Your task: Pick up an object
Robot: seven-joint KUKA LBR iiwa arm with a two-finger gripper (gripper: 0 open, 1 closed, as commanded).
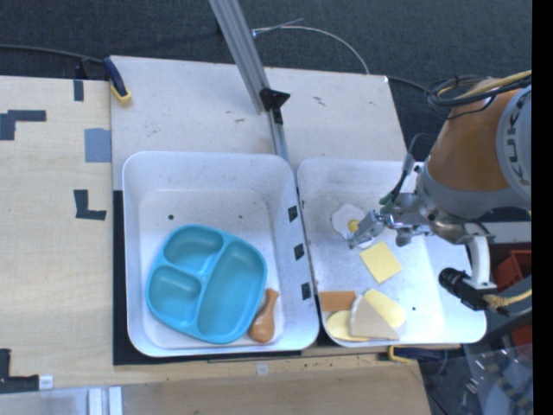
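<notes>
Camera view: the likeliest candidate for the pick is judged to be the small white piece with a yellow spot (347,220), which is seen lying flat on the floor of the right-hand bin (321,180), just beside the claw (361,234) on its far-left side, possibly touching it. Whether contact is made cannot be told at this sharpness.

The claw is seen low over the right-hand bin, its tip pointed toward the divider between the bins. Nothing is shown between its tips; whether they are spread or closed cannot be told. No grasp is recorded.

Just below and to the right of the claw, a flat yellow square (380,261) is seen, lying apart from the white piece. Further toward the near rim, an orange block (337,301) and a pale yellow wedge (376,314) are found crowded together, touching or overlapping; these are judged harder targets because of the crowding and the closeness of the wall.

Well to the left of the claw, across the divider, a blue divided plate (207,282) is seen in the left-hand bin (207,167), with a tan drumstick-shaped toy (266,316) resting against its near right edge.

The arm (471,158) is seen reaching in from the right, wrist bent down, presumably so that the bin floor is approached steeply.
</notes>
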